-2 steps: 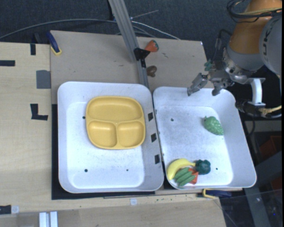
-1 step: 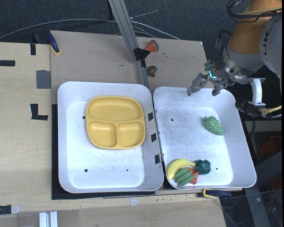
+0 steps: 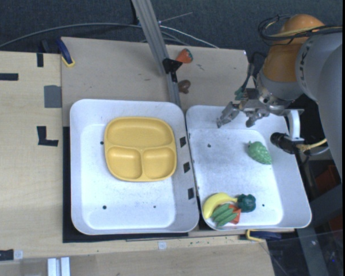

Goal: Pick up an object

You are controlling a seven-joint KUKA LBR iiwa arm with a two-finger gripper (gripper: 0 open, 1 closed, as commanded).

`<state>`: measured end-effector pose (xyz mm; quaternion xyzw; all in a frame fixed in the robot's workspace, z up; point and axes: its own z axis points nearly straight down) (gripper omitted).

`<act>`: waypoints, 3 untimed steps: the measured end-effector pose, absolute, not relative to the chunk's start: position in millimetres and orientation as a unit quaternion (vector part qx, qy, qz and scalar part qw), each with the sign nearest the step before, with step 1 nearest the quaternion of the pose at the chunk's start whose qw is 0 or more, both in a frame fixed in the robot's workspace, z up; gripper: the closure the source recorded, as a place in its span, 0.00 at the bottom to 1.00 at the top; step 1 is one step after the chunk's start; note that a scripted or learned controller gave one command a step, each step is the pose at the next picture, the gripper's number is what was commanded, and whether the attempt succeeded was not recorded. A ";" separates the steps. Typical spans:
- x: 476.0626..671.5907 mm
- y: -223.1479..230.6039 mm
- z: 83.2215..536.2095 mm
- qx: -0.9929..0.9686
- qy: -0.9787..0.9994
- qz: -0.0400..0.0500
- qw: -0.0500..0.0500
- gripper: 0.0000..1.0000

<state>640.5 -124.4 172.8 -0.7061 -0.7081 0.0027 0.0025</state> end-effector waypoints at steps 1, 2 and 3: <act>632.7 -123.5 126.3 -0.706 -0.708 0.002 0.002 0.00; 632.2 -122.7 86.6 -0.706 -0.708 0.001 0.000 0.00; 632.5 -122.0 98.3 -0.706 -0.708 0.001 0.000 1.00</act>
